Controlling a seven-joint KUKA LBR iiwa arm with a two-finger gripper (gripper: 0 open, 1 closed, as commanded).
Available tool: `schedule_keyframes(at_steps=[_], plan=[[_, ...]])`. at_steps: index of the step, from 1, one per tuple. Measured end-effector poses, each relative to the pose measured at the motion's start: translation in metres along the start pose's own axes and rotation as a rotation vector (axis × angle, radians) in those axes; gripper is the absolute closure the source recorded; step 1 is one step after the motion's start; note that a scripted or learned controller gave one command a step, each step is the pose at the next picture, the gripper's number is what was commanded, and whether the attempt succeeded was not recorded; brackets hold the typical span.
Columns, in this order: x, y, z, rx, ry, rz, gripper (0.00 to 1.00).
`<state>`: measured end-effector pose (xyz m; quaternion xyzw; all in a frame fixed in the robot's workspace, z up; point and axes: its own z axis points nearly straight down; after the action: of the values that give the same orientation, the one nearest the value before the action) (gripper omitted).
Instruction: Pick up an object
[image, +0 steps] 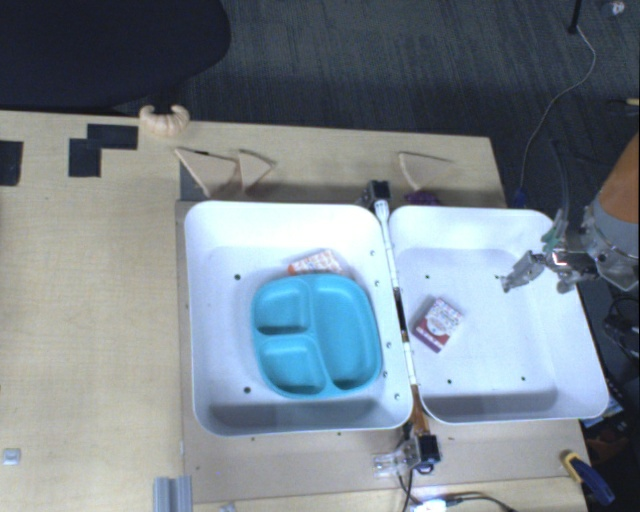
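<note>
The gripper hangs over the right bin's far right side, its two fingers spread apart with nothing between them. The small red-and-white packet lies tilted on that bin's floor near the dividing wall, well apart from the gripper, with bare floor on all sides. Its print is too small to read. In the left bin, a blue divided plate partly hides a second red-and-white packet.
</note>
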<state>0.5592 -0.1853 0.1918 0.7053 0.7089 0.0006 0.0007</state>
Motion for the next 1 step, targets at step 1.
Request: schedule_keyframes(at_steps=[1], plan=[[0.0653,-0.0380,0.0667,0.002,0.002,0.000,0.00]])
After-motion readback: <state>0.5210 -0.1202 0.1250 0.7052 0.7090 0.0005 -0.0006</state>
